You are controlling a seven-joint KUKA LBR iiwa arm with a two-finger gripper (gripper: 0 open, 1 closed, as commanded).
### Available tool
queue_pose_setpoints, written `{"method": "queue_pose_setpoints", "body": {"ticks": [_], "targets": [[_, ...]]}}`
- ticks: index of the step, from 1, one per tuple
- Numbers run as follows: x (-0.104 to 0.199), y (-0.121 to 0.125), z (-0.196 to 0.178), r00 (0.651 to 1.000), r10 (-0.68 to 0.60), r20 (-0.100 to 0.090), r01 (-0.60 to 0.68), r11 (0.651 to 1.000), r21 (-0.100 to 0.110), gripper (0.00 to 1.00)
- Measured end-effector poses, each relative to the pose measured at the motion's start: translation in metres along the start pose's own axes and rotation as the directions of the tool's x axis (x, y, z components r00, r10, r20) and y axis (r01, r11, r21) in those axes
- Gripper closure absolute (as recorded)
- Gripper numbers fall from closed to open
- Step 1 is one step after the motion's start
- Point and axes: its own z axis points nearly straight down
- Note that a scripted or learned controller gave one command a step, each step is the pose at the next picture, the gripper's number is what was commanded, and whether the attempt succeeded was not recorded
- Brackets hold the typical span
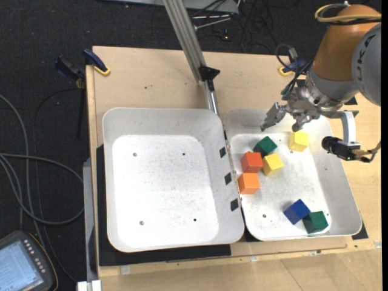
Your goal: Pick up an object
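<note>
Blocks sit in the right bin (339, 180): yellow cube (298, 140) far, green block (265, 145), orange cubes (252, 161) left. I see my gripper (284, 120) hovering spread apart, grasping nothing, beside the yellow cube.

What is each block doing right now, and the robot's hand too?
gripper: open, nothing between its fingers, above the right bin's far end
yellow block: lying alone, near the gripper
second yellow block: tilted, beside an orange block
green block: flat in the bin
two orange blocks: side by side
blue block: against the second green block
left bin: sitting flat
</note>
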Motion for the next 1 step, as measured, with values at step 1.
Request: {"method": "queue_pose_setpoints", "body": {"ticks": [1], "targets": [[0.0,0.0,0.0,1.0,0.0,0.0,0.0,1.0,0.0,0.0]]}}
